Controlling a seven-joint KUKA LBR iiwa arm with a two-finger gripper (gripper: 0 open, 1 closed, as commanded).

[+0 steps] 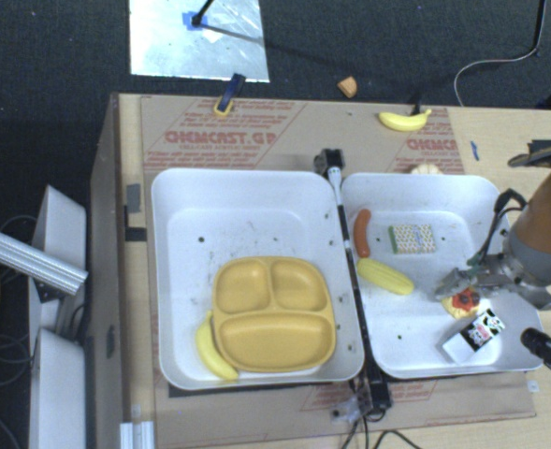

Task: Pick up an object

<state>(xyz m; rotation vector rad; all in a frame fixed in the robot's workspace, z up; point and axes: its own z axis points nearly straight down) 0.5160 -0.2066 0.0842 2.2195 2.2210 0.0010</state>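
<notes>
The left bin (pixel 177 251) holds a yellow divided tray (pixel 273 312) with a banana (pixel 213 352) tucked at its near-left edge. In the right bin (pixel 425 368) lie a red sausage (pixel 361 233), a patterned sponge (pixel 413 238), a second banana (pixel 384 276) and a black-and-white box (pixel 474 335). The gripper (pixel 464 285) hovers just above a small red-and-yellow toy (pixel 462 302); whether it is parted cannot be told. A third banana (pixel 404 119) rests on the far tabletop (pixel 256 134).
</notes>
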